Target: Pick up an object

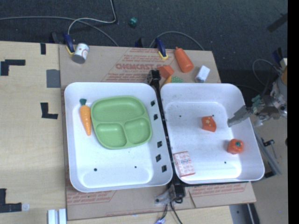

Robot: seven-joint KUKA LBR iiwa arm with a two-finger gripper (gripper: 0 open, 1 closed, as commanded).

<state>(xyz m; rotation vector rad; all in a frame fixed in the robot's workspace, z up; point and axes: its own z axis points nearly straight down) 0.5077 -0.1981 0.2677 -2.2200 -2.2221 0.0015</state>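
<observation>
Objects for picking lie spread across two white bins, and places are given here from the green divided plate [122, 122]. Touching the plate's left edge, or nearly so, a toy carrot [85, 118] is seen in the left bin [112, 178]. It is judged to be light, stiff and smooth, best taken across its narrow body. The plate itself is wide and shallow and is judged a poor fit for two fingers.

Right of the plate, across the divider, the right bin [201, 97] holds a small orange block [209, 123] standing well clear of the walls. It is judged light and rigid, with flat faces that should be gripped squarely from above. Lower down, a flat printed packet [183, 163] lies against the bin floor near the divider; little edge is offered for a pinch. Further right, a round orange toy with a green top [235, 146] rests near the right wall. It is judged light but likely to roll or slip, and the wall may crowd one finger.

Above the plate, outside the bins, a small can [81, 52], an orange bottle-like toy [183, 60] and a white cube [202, 73] lie on the cardboard.

Farthest right, the gripper [236, 117] is seen at the right bin's edge, between the block and the round toy. Whether it is apart or together cannot be told.
</observation>
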